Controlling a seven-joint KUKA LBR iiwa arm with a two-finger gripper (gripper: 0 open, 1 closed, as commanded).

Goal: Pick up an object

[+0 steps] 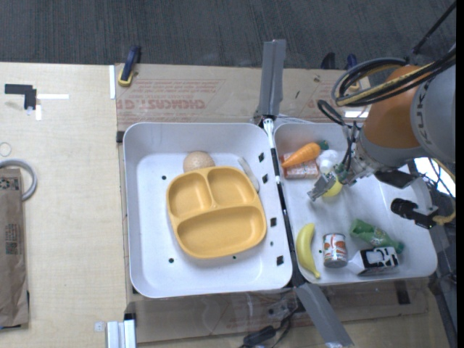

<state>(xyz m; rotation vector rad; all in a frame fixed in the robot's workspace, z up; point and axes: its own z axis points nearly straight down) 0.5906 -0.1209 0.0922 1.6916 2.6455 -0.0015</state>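
My gripper hangs low in the middle of the right bin, reaching in from the right under the orange wrist band. A small yellow-green object lies right at its tip, partly covered by it. An orange carrot rests on a reddish packet just to the left at the bin's back. A banana, a small can, a green item and a black-and-white item lie along the front.
The left bin holds a yellow divided plate, a beige round thing behind it and a white utensil. A grey divider runs between the bins. Black cables loop above the arm.
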